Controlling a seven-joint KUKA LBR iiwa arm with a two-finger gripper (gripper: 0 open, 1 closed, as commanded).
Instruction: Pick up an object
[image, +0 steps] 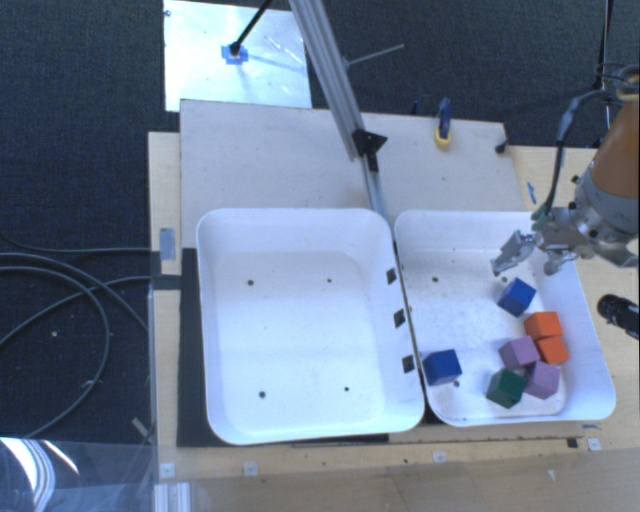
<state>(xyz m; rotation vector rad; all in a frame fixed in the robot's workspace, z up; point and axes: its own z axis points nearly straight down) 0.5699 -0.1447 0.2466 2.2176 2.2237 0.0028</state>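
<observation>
Two shallow white bins sit side by side on a counter (300, 150), seen from a fixed camera above. The left bin (300, 320) holds no blocks. The right bin (450, 260) holds several small blocks, all toward its near right corner: a blue block (517, 297) farthest from the viewer, two orange blocks (545, 335) just beyond it toward the bin's right wall, two purple blocks (530, 365), a green block (506, 386), and a second blue block (441, 366) alone near the bin's left wall.

The grey arm reaches in over the right bin's far right corner. Its gripper (530, 255) hangs above the bin floor with fingers apart and nothing between them. The first blue block lies just beside the gripper, slightly nearer the viewer and not touching it.

The step in hand looks like the approach before a grasp. The next move likely calls for shifting over that blue block, lowering around it, and closing.
</observation>
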